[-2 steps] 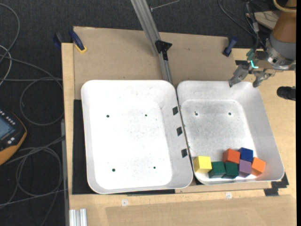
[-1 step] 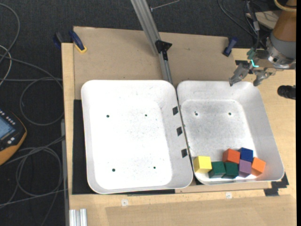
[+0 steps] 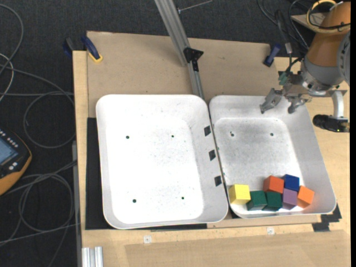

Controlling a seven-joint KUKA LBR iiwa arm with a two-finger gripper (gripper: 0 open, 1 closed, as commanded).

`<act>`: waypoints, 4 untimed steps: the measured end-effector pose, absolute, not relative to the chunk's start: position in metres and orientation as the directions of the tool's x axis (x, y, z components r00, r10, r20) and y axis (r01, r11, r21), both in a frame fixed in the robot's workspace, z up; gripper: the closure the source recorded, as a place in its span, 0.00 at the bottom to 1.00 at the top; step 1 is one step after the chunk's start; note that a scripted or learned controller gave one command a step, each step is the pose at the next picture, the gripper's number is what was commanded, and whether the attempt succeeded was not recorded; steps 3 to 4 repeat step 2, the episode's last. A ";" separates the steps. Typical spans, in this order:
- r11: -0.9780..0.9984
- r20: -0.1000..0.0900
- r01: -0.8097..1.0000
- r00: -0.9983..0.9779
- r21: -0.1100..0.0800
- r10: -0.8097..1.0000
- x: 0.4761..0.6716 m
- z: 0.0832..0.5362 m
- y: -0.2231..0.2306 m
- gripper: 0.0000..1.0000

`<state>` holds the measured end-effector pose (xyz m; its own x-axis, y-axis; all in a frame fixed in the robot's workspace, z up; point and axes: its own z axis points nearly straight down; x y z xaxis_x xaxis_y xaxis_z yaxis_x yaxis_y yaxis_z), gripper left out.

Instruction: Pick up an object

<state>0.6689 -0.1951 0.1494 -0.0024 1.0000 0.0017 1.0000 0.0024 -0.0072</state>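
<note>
Dark carpet strewn with black cables surrounds the wooden bench (image 3: 167, 60) I am watching, and I take the slanted metal pole (image 3: 178, 35) rising from the bench's far side as my landmark. Left of the pole's foot and nearer to me lies the left bin (image 3: 108, 149), a shallow white tray with a speckled floor and four small dark dots on it. Three small black clips (image 3: 211, 154) sit along the seam where it meets its neighbour, directly below the pole's foot. Right of that seam is the right bin (image 3: 311, 143), its floor dusted grey toward the far end. All the blocks are crowded in this bin's near corner, well below and right of the pole: a yellow block (image 3: 240, 193) stands slightly apart on the left of the cluster, then two green blocks (image 3: 265, 200) touching each other, with an orange block (image 3: 273, 183) just behind them. Next come a blue block (image 3: 291, 181), a purple block (image 3: 290, 196) in front of it, and a second orange block (image 3: 305, 195) against the bin's right wall. Farthest right of the pole, the gripper (image 3: 282, 103) hangs over the right bin's far rim, its two fingers spread apart with nothing between them, well apart from the blocks.
</note>
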 end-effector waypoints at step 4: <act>0.004 -0.002 1.000 -0.004 0.002 1.000 0.671 0.113 -0.194 1.00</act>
